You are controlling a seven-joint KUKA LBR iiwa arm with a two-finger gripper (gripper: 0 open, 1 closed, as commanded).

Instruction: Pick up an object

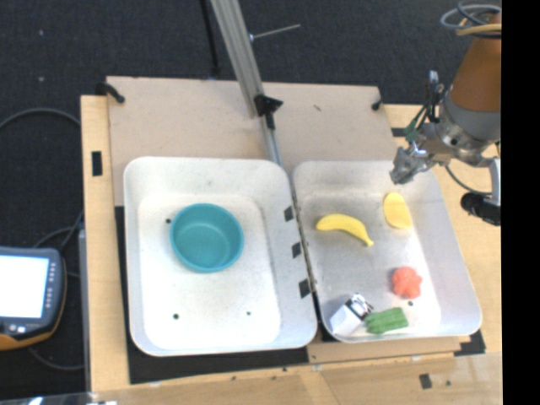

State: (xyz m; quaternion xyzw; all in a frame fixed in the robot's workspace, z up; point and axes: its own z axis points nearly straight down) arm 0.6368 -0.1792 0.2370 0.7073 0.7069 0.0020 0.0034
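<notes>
No writing or label can be read on anything here. The gripper (405, 169) hangs over the far right corner of the right bin (456, 251) — whether it is spread or pressed together cannot be told. Just beside it lies a smooth yellow lemon-shaped piece (397, 211). A curved banana (344, 227) lies mid-bin, a bumpy red piece (407, 282) near the right edge, and a green oblong (386, 321) touching a small white-and-black item (350, 311) at the near edge. A round teal bowl (207, 237) sits in the left bin (152, 310).

Yellow banana (344, 228), lemon (397, 211), red berry (407, 282), green pepper (386, 321) in right bin (460, 251).
</notes>
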